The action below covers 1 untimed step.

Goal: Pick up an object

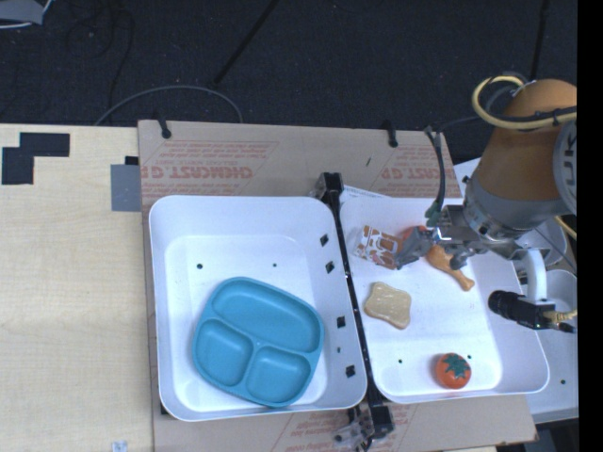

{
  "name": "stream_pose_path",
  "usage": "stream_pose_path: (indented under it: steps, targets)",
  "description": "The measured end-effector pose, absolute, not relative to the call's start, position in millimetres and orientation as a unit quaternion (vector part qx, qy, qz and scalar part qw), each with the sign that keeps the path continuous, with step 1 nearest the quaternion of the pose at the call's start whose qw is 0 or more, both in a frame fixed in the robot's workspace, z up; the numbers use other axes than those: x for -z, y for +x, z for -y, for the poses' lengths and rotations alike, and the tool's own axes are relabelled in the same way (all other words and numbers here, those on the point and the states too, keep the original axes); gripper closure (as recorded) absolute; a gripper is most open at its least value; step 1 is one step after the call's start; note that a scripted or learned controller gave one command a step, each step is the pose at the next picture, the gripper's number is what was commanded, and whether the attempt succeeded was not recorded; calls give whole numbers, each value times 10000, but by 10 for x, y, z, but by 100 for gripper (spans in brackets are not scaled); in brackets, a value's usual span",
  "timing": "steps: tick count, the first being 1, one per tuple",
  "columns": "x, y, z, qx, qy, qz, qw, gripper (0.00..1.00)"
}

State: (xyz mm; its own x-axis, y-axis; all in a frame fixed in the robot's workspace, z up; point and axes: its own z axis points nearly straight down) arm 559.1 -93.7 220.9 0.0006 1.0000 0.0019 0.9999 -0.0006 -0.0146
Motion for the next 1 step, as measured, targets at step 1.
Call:
stream_pose_path:
  steps: [1]
  targets:
    - [-2269,5615,939,-11,-7068,7074,17,0]
